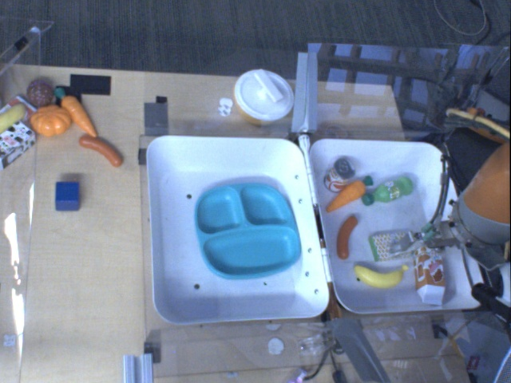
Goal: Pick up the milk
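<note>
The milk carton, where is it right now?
The milk carton lies in the right bin's lower right corner, just right of the banana, with the gripper directly above it.

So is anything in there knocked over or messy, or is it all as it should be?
Nothing looks spilled or broken. The milk carton lies on its side at the right bin's lower right corner, beside the banana. The toy food there is loosely scattered. Oddest: more toys sit outside the bins, like the loose sausage on the bench.
</note>
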{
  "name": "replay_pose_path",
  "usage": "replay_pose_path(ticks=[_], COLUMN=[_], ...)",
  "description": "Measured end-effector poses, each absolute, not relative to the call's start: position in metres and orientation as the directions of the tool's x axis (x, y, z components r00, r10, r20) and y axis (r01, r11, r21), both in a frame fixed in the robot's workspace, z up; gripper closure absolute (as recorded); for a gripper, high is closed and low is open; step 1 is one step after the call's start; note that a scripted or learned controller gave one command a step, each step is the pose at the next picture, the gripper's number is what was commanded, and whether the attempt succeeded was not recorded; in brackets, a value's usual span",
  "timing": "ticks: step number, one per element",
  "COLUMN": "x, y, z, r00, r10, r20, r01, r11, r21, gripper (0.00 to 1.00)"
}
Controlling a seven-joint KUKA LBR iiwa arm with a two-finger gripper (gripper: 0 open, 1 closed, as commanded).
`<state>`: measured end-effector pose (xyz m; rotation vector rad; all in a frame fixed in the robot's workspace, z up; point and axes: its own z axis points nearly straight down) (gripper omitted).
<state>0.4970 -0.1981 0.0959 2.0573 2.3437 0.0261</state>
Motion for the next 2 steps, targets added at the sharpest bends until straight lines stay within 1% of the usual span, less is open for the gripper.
replay_pose_path(ticks=[1, 2], x=[0.4999, 0.5013], y=[-0.1966, -0.1999], z=[0.1079, 0.0981], r00=[-0.134, -0.358], r10=[0.991, 0.933], r20=[-0.007, -0.022], r01=[0.99, 0.933], r11=[0.135, 0.359], r21=[0.034, 0.026], gripper=[1.0, 1.0])
